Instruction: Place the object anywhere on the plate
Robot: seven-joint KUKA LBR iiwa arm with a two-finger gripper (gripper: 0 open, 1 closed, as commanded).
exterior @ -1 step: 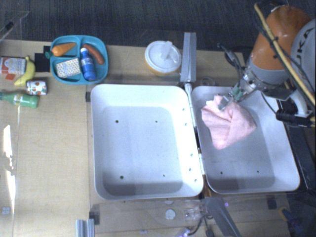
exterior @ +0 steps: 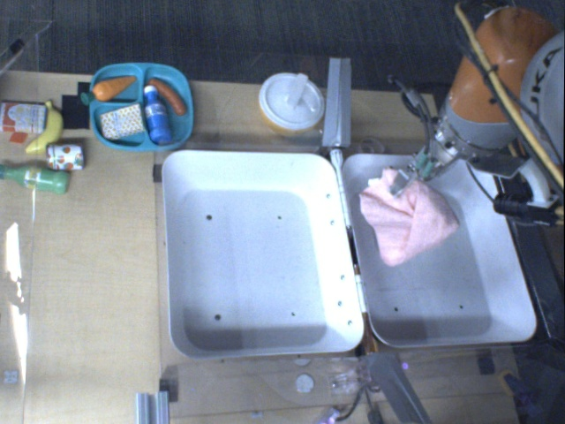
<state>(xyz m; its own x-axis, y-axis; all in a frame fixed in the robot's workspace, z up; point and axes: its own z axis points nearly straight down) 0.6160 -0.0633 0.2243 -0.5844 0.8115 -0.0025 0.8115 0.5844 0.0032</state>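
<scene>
Above, gripper (exterior: 415, 173) at top edge of pink cloth (exterior: 408, 217) in right bin (exterior: 503, 316); jaw state indiscernible.

Pale wooden bench (exterior: 88, 307) stands on dark grey carpet (exterior: 221, 16).

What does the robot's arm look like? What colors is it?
The arm is chunky and rounded, with a big orange band over a grey body and a white part with dark letters on it at the picture's edge. Thin black cables run along it, and a yellowish rod with a dark stripe crosses in front. At its tip sits a small gripper of metal with a bit of green.
</scene>
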